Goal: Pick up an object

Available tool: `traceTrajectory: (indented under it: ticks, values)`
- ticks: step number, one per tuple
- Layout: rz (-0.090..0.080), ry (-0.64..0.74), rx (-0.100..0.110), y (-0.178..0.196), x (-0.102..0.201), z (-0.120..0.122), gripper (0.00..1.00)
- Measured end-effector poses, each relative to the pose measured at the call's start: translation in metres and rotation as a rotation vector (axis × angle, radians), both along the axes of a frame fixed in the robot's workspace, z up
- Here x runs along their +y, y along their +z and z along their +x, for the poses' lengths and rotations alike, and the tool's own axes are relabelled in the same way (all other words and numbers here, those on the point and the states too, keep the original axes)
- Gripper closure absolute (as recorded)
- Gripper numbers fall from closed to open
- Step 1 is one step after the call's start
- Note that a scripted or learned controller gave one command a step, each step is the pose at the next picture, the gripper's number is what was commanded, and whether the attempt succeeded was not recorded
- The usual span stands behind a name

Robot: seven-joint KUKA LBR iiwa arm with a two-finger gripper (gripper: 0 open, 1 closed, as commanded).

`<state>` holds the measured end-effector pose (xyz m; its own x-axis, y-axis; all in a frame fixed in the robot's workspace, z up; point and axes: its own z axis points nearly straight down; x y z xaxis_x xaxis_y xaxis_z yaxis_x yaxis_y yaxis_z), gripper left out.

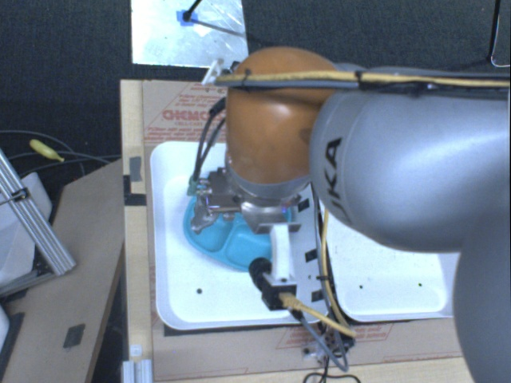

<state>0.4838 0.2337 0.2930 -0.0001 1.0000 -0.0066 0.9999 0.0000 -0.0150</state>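
A light blue object [217,238], rounded and flat, lies in the left white bin [172,298] near its middle. The arm's orange band and grey wrist hang right above it and cover its upper right part. The gripper [209,214] reaches down at the blue object's upper left edge, with metal parts and cables around it. The wrist hides the fingertips.
The right white bin [399,294] lies under the big grey arm link, which covers most of it. Cardboard [180,106] shows under the bins. A silver sheet [188,22] lies at the back. An aluminium frame [32,222] stands at the left.
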Motion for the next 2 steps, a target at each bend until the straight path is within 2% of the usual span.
traceTrajectory:
  ticks: [1, 2]
  values:
    - [-0.001, -0.007, 0.000, -0.157, -0.066, 0.000, 0.00]
    - [0.004, -0.007, -0.025, -0.106, -0.146, 0.077, 0.00]
